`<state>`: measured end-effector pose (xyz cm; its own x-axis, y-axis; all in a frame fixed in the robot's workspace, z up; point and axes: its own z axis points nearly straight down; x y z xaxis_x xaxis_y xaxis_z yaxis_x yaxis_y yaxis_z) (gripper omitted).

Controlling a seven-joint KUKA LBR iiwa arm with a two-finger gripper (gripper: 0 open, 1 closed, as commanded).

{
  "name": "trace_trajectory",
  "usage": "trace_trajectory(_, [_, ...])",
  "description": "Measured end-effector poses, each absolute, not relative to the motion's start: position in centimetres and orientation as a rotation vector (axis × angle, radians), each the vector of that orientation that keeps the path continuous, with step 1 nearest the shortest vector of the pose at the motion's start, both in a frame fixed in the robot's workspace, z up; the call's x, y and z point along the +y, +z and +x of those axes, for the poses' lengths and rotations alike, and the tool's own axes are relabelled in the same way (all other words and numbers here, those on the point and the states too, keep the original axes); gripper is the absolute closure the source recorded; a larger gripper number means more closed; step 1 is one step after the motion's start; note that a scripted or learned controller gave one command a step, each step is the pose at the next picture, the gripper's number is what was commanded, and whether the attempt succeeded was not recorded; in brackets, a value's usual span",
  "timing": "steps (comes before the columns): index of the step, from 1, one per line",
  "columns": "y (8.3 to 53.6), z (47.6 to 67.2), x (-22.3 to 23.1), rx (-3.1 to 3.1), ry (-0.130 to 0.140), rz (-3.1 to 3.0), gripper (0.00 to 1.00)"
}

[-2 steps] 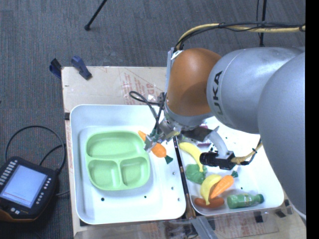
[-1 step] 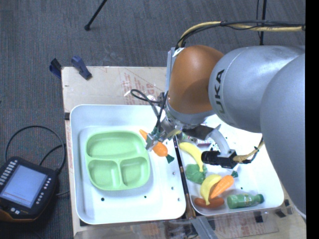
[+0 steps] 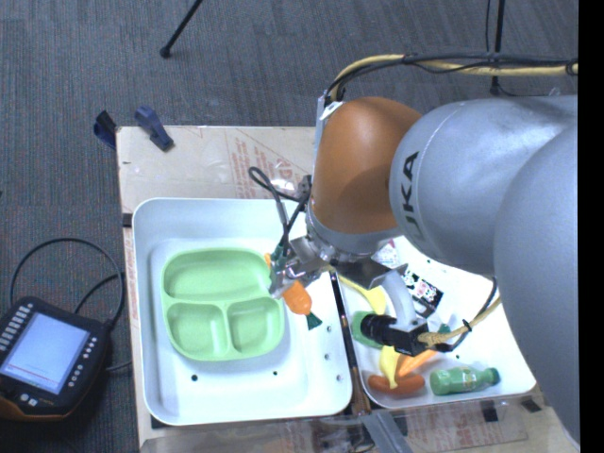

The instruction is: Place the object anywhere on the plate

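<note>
Grey carpet surrounds the bench; a pendant (image 3: 47, 357) lies on it at far left. Left bin (image 3: 156, 229) holds a green plate (image 3: 222, 302); just beside the plate's right rim, the gripper (image 3: 288, 281) has its jaws closed on an orange carrot (image 3: 298, 297), held over the bin floor. Right bin (image 3: 505, 347) holds a banana (image 3: 377, 302) and green bottle (image 3: 462, 378).

Floor: we see a dark grey carpet (image 3: 236, 55) all around the bench.
Bench: its top (image 3: 217, 159) is pale and worn, with faint red lines.
Far left corner of the bench: a blue clamp (image 3: 153, 127) lies there.
Floor, left side: a handheld control pendant (image 3: 47, 357) with a lit screen and a black cable (image 3: 66, 248).
Far floor: a thin black stand leg (image 3: 187, 17).
</note>
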<state>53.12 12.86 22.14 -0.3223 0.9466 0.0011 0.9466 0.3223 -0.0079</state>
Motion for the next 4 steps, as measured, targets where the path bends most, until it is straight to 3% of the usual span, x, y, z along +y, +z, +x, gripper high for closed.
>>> trace_trajectory(1, [22.1, 53.1, 12.8, -2.550, 0.009, -1.826, 0.00])
trace_trajectory(2, [28.4, 56.5, 12.5, -2.537, 0.006, -1.850, 0.00])
trace_trajectory(3, [29.1, 56.5, 12.8, -2.541, 0.015, -1.839, 1.00])
trace_trajectory(4, [26.3, 58.6, 16.7, -2.241, 0.010, -2.198, 1.00])
